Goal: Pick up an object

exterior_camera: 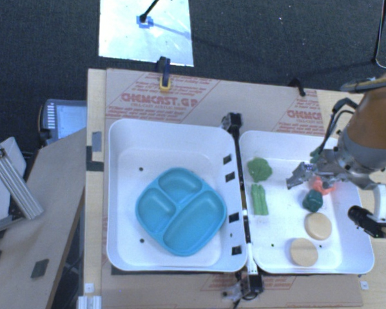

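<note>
In the right bin lie a green broccoli-like piece, a green ridged stick, a dark teal lump, an orange-pink piece and two tan round discs. My gripper hangs over the upper right part of this bin, right above the orange-pink piece and the teal lump. The arm reaches in from the right and covers part of the orange-pink piece.
The left bin holds a blue divided plate. A black clip-lined divider separates the two bins. Cardboard lies under the bins. A black part of the arm juts over the right bin's right rim.
</note>
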Available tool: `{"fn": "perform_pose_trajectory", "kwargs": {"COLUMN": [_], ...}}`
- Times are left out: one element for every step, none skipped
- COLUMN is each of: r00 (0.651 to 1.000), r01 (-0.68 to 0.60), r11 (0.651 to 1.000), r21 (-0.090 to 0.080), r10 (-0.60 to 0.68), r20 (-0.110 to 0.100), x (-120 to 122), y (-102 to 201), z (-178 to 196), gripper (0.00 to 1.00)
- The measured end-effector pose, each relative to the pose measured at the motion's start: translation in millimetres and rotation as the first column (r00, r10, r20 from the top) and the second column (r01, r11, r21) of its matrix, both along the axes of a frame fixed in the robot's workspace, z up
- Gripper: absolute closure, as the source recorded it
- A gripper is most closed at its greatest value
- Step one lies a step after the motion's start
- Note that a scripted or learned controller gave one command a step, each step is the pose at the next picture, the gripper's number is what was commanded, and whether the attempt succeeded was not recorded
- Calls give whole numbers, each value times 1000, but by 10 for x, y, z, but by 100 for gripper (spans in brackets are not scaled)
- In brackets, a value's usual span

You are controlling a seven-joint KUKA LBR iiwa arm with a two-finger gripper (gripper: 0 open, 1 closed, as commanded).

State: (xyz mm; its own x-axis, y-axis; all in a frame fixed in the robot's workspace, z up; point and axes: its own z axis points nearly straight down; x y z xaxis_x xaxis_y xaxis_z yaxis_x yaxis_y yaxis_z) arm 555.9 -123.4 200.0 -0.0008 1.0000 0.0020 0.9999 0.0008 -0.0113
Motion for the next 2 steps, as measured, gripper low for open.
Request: {"fn": "perform_pose_trajectory", "kwargs": {"r00": [1000, 1000], "r01": [-2, 0], "r11": [1000, 1000], "r21": [-2, -2], "r10": [2, 0], "r20": [12, 10], "x": [29, -25], "y": [1, -86], "z": [66, -447], "gripper": [0, 0]}}
